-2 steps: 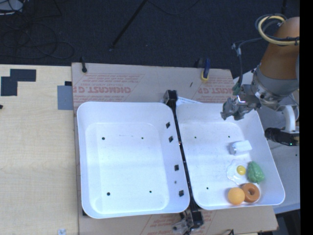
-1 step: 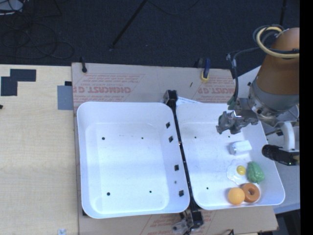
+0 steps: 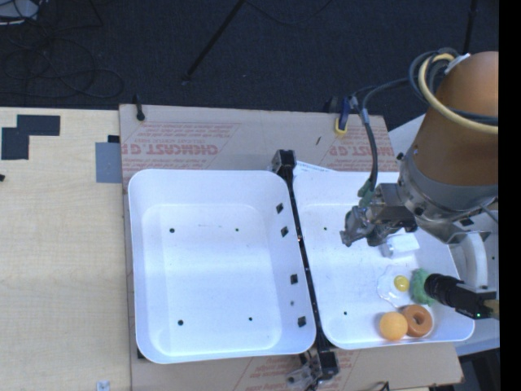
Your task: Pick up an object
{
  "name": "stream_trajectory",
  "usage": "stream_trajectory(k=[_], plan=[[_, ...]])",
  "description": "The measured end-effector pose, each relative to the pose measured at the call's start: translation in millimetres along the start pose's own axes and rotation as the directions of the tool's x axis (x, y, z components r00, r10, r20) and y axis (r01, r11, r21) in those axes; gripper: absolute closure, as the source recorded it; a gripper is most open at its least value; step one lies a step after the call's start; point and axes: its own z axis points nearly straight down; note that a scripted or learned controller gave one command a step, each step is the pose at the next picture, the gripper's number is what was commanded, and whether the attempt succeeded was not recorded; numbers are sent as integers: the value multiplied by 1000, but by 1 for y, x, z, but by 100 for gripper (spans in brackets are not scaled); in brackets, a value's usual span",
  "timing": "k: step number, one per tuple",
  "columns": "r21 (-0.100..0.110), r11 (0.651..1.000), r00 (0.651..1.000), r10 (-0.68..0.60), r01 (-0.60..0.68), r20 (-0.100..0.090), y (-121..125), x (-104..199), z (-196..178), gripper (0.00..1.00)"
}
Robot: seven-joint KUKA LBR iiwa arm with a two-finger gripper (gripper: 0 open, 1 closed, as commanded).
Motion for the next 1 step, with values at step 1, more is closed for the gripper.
stream_trajectory(k=[1], plan=[[7, 1000, 1000, 0, 0, 2, 3, 78, 45, 100]])
